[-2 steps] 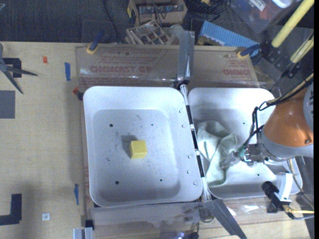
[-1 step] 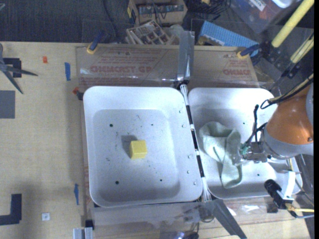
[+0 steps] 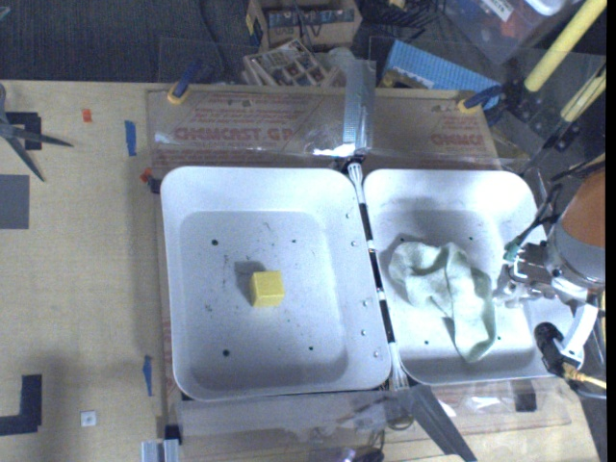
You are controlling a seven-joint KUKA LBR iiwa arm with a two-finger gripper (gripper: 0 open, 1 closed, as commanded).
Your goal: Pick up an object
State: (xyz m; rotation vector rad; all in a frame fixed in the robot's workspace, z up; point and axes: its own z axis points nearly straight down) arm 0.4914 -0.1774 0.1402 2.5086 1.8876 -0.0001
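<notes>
A small yellow block lies near the middle of the left white bin. A crumpled pale green cloth is spread across the floor of the right bin. My gripper hangs at the right bin's right side, just past the cloth's right edge, with the orange-banded wrist above it. Cables and the wrist body hide how the fingers stand.
A clear plastic panel with red lettering stands behind both bins. Cluttered boxes and cables sit beyond it. A yellow pole crosses the top right. A metal bracket lies at the bench's front edge.
</notes>
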